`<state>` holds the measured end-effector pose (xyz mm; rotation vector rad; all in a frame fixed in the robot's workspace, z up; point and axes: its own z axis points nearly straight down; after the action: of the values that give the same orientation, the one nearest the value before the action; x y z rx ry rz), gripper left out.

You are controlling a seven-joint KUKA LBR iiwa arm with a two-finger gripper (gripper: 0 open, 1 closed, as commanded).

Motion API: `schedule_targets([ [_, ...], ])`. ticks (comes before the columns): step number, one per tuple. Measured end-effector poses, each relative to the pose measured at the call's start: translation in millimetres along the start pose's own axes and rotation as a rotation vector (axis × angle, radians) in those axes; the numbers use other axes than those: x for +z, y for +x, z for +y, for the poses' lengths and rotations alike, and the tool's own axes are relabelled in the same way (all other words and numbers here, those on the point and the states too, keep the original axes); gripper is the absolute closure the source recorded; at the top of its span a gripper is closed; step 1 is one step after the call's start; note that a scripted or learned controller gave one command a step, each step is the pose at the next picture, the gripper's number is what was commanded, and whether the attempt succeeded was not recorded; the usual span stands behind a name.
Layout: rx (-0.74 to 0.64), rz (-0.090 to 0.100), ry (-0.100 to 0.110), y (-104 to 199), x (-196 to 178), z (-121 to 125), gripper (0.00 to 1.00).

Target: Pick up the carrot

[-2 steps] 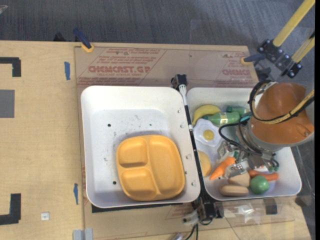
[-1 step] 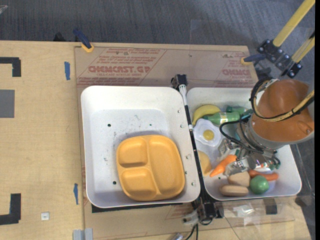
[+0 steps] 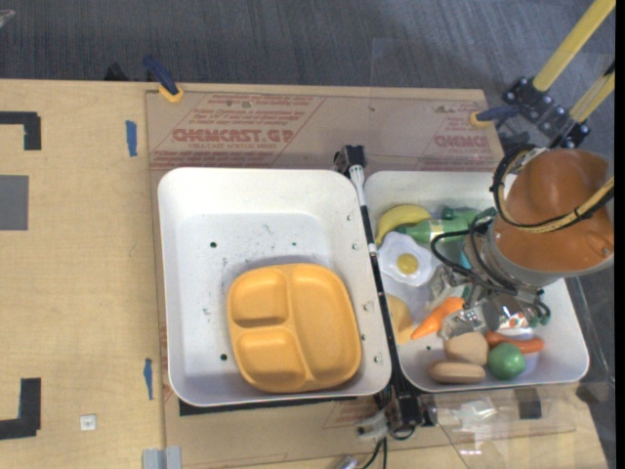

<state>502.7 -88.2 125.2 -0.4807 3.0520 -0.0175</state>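
The carrot (image 3: 435,319) is a small orange toy lying at a slant in the right bin (image 3: 570,358), with its tip toward the bin's left wall. My gripper (image 3: 477,308) hangs low over this bin, right beside the carrot's thick end. The grey wrist and the orange band (image 3: 549,213) cover the bin's right half. From this angle I cannot see whether the carrot's end is in the gripper.
Around the carrot lie a fried egg (image 3: 405,260), a banana (image 3: 400,219), a green item (image 3: 441,229), a tan bread piece (image 3: 465,346), a green ball (image 3: 506,361) and a red-orange piece (image 3: 520,341). The left bin (image 3: 195,223) holds a yellow divided plate (image 3: 291,325).
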Motion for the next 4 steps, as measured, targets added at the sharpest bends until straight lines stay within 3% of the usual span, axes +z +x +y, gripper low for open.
schedule_targets([
  [4,-0.003,-0.031,0.014,-12.0,-41.8,-0.9,1.0],
])
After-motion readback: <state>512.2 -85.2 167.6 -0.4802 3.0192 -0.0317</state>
